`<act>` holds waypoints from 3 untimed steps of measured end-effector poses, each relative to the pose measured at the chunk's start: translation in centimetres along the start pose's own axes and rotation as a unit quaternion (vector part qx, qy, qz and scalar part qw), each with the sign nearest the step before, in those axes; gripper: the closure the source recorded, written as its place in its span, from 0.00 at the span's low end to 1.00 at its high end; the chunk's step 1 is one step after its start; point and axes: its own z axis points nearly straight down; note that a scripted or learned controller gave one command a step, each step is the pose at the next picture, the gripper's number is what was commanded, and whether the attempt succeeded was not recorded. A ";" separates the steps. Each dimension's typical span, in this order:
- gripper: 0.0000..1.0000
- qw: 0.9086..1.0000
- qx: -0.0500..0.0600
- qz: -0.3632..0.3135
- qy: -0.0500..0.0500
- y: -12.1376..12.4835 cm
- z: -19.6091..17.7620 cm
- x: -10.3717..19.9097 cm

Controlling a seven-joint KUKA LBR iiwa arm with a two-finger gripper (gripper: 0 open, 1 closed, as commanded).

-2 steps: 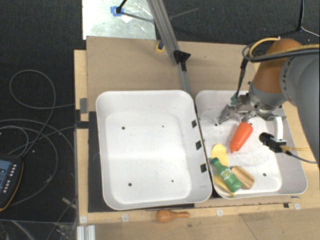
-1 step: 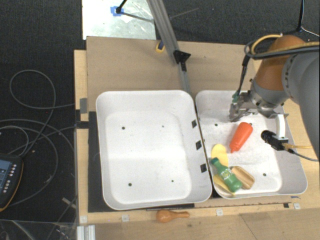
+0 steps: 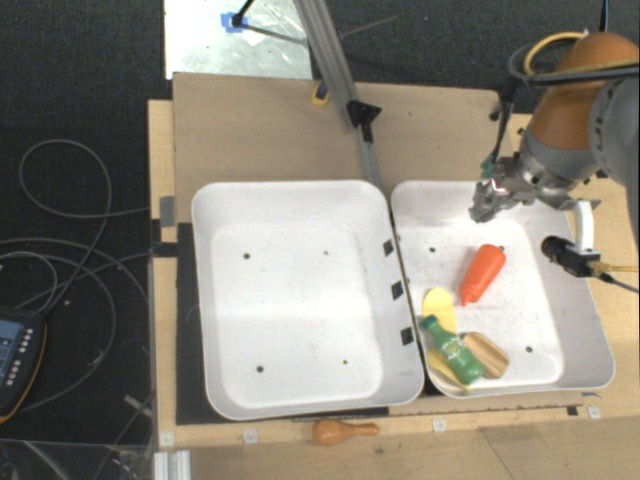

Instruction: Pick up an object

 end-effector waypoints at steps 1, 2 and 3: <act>1.00 1.000 -0.001 0.000 0.000 0.5 -6.5 -0.5; 1.00 1.000 0.001 0.000 0.000 0.7 -11.4 -0.5; 1.00 1.000 0.004 -0.002 0.001 0.1 -9.8 4.7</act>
